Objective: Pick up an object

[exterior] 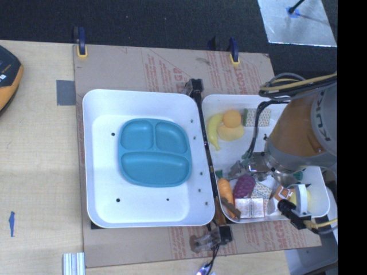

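My gripper (252, 168) hangs low over the middle of the right bin (229, 100), under the grey and orange arm (298, 133). Just below it lies a purple grape bunch (243, 185), close to the gripper, but contact is not visible. An orange carrot (225, 190) lies left of the grapes. A white box with red print (250, 207) sits at the bin's near edge. At the far left of this bin are a yellow banana (213, 132), an orange fruit (231, 118) and a yellow lemon-like piece (230, 133). The arm hides the bin's right part.
The left bin (92, 153) holds a blue divided plate (155, 152). A black bar (202, 130) runs between the two bins. Blue clamps (81, 40) pin the cardboard sheet at the back. A yellow and black device (7, 76) lies at the far left.
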`<state>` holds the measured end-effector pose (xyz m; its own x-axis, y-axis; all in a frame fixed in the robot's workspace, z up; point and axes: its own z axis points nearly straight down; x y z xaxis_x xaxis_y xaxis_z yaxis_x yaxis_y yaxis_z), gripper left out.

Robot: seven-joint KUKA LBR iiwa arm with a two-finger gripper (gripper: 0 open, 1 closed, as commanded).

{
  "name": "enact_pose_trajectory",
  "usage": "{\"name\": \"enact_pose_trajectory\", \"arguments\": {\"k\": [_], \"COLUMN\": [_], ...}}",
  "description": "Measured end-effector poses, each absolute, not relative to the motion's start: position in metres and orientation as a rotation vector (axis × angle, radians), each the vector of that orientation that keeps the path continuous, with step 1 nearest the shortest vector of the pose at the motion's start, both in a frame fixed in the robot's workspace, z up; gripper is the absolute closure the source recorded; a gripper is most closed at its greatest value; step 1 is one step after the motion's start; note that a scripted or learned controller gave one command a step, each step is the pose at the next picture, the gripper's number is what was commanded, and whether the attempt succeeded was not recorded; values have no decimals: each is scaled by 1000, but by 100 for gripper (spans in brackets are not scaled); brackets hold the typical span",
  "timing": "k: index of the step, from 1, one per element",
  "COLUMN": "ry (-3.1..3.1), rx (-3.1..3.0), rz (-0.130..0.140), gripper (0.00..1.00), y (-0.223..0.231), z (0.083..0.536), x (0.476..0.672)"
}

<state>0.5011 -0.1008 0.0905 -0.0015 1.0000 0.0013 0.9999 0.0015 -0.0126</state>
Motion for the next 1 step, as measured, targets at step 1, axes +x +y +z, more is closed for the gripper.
{"name": "enact_pose_trajectory", "arguments": {"k": [1], "ry": [-2227], "rx": [-2217], "rz": [-1], "gripper": [0], "y": [-109], "z": [92], "x": [552]}}
